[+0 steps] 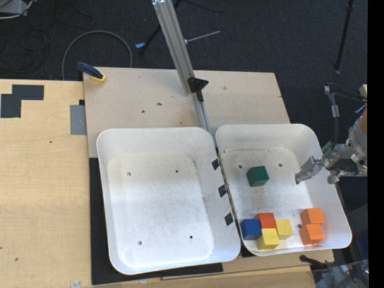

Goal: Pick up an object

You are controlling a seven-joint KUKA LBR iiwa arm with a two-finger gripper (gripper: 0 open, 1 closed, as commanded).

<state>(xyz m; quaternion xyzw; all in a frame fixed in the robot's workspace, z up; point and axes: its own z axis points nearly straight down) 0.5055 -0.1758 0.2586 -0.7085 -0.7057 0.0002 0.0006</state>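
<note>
In the right bin (318, 141) a green cube (258, 175) lies alone near the middle. Along that bin's front wall sit a blue cube (251, 228), a red cube (267, 220) and two yellow cubes (283, 227) (269, 239). Two orange cubes (312, 216) (311, 234) rest in the front right corner. My gripper (308, 169) hangs over the bin's right side, to the right of the green cube and apart from it. It stands behind the orange cubes, and no object shows in it.
The left bin (108, 161) adjoins the right one, with black clips (221, 190) on the shared wall. A slanted aluminium bar (177, 44) rises behind the bins. A blue-and-yellow tool (90, 71) lies at the bench's far left corner.
</note>
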